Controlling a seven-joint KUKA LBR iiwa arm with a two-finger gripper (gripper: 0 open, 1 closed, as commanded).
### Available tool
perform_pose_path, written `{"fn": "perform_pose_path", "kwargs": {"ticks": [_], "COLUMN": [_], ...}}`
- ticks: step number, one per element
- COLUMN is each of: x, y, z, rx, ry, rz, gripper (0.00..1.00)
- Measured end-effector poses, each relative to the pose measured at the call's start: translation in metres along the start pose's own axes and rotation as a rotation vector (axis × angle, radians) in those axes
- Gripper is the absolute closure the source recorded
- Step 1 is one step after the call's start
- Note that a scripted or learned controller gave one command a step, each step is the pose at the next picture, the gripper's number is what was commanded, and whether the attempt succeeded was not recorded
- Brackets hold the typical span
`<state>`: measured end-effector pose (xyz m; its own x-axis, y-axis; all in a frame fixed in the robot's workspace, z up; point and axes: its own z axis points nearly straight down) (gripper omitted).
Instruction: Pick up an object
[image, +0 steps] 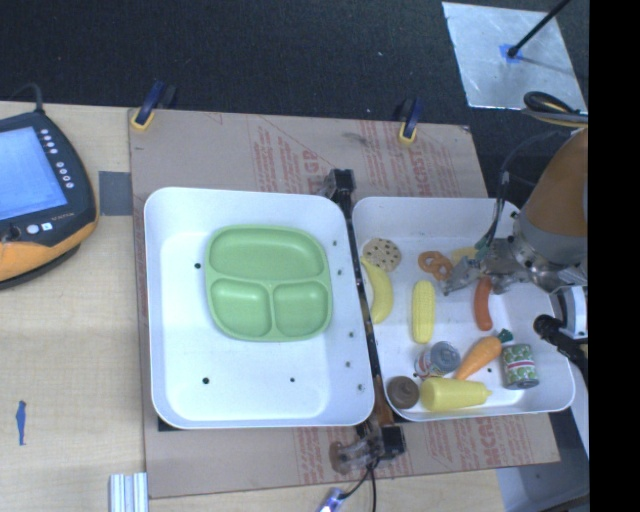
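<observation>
While the arm (555, 210) reaches in from the right, its gripper (470, 272) sits low over the right bin (395, 215), beside the pretzel (435, 264) and the sausage (484, 304); can't tell how it is set or if it pinches anything. Right bin also has a cookie (381, 253), banana (378, 290), corn cob (423, 311), carrot (479, 356), small can (518, 365), yellow block (455, 394), brown disc (403, 391). Left bin (175, 300) holds a green divided plate (269, 282). Tablet (40, 195) lies on the worktop (70, 400), far left.
</observation>
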<state>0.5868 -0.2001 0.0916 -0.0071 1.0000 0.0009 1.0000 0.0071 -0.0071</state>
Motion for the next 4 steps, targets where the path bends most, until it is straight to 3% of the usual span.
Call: {"fn": "perform_pose_path", "kwargs": {"ticks": [1, 2, 3, 4], "x": [-0.012, -0.012, 0.040, 0.107], "y": [-0.016, -0.016, 0.057, 0.026], "z": [0.000, -0.010, -0.082, -0.118], "rx": [0.000, 0.002, -0.006, -0.003], "ry": [-0.001, -0.001, 0.000, 0.001], "rz": [0.001, 0.000, 0.002, 0.002], "gripper": [0.00, 1.00, 1.00, 1.00]}}
